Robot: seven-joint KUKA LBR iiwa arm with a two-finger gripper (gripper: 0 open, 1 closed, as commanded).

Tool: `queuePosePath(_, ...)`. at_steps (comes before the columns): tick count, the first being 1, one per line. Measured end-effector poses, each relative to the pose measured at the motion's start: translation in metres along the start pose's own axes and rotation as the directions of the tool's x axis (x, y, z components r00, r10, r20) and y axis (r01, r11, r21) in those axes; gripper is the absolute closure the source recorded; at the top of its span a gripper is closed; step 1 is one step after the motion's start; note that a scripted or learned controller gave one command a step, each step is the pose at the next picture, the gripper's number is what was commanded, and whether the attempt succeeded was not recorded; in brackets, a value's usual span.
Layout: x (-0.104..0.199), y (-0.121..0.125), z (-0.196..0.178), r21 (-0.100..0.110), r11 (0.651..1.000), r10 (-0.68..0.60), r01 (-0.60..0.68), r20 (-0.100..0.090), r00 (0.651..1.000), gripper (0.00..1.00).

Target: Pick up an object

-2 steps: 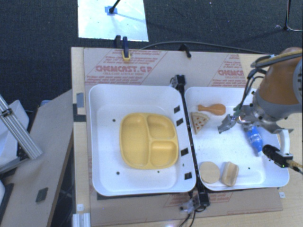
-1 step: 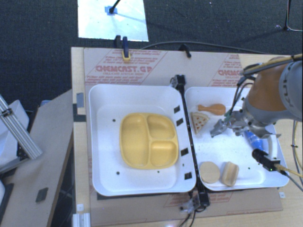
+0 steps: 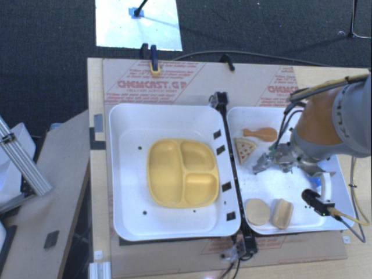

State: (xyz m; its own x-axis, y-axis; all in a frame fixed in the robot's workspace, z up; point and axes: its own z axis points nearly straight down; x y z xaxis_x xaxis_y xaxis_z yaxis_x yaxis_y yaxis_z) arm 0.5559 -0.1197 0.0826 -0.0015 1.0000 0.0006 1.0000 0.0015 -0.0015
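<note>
The right bin (image 3: 244, 116) holds several toy foods. A tan drumstick (image 3: 261, 134) lies at its far side, and a pizza slice (image 3: 244, 149) sits just below it near the left wall. Along the front edge a round tan cookie (image 3: 257, 211) lies next to a bread slice (image 3: 282, 213). My gripper (image 3: 263, 163) hangs low over the middle of this bin, just right of the pizza slice and below the drumstick. Nothing is visibly held in it. A small blue thing (image 3: 315, 183) peeks out beneath the wrist, partly hidden.
The left bin (image 3: 125, 127) carries a yellow divided plate (image 3: 183, 172) at its middle. A black divider (image 3: 226, 161) with clips runs between the two bins. The arm (image 3: 331, 121) covers the right bin's right side.
</note>
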Motion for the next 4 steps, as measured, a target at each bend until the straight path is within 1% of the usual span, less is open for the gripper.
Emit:
queuePosePath(1, -0.001, 0.001, -0.013, -0.004, 1.000, 0.000, 0.000, 0.001, 1.000, 1.00)
queuePosePath(2, 0.004, 0.005, -0.057, -0.007, 1.000, -0.003, 0.003, 0.001, 1.000, 1.00)
queuePosePath(3, 0.012, 0.000, -0.111, -0.008, 1.000, -0.004, 0.004, 0.001, 1.000, 1.00)
queuePosePath(4, 0.004, 0.007, -0.160, -0.009, 1.000, -0.003, 0.003, 0.002, 1.000, 1.00)
